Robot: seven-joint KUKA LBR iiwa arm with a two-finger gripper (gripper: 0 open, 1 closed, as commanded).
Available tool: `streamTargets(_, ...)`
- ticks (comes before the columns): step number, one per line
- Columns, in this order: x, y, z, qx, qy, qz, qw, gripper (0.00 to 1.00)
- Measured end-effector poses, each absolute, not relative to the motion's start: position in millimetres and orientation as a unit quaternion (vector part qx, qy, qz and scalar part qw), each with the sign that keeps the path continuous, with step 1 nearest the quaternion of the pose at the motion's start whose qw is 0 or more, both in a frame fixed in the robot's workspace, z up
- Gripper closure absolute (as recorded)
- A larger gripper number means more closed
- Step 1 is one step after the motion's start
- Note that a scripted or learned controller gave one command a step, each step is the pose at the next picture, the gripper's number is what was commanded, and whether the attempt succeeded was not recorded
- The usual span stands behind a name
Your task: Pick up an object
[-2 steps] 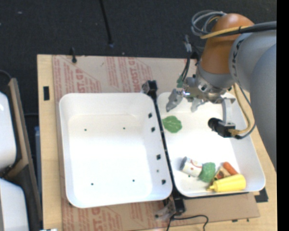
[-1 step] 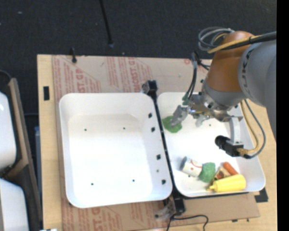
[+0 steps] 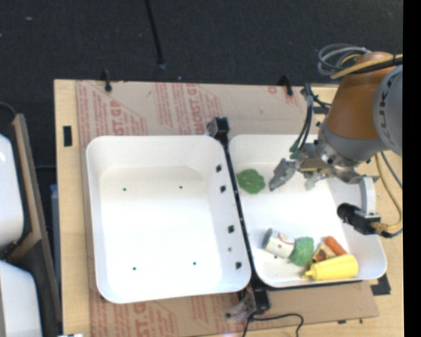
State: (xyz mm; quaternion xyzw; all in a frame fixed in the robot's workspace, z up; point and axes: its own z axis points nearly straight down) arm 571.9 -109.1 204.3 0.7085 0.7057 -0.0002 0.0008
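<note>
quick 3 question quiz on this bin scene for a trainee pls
1. True or false: the yellow bottle lies in the left bin.
2. Which thing lies nearest the gripper? A) green round object B) orange object C) yellow bottle
3. Fill in: the arm reaches over the ____ bin.

Key: 1 false, it lies in the right bin; 2 A; 3 right.

Open floor fills the left bin (image 3: 161, 216). In the right bin (image 3: 266, 149), a green lump (image 3: 251, 181) sits near the black divider (image 3: 231, 202), while a yellow bottle (image 3: 332, 267), green object (image 3: 302, 250) and small canister (image 3: 277, 243) crowd the near corner.
</note>
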Motion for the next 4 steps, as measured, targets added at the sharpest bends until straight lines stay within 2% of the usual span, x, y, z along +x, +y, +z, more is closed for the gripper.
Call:
streamTargets(1,619.4,-99,95,0.707,0.707,-0.0029,-0.004,0.0)
streamTargets(2,621.4,-97,101,0.707,0.707,0.0001,0.0,0.0)
streamTargets(3,621.7,-98,111,0.707,0.707,0.0005,0.001,1.0)
streamTargets(4,621.5,-98,111,0.707,0.707,0.0003,0.0,0.0)
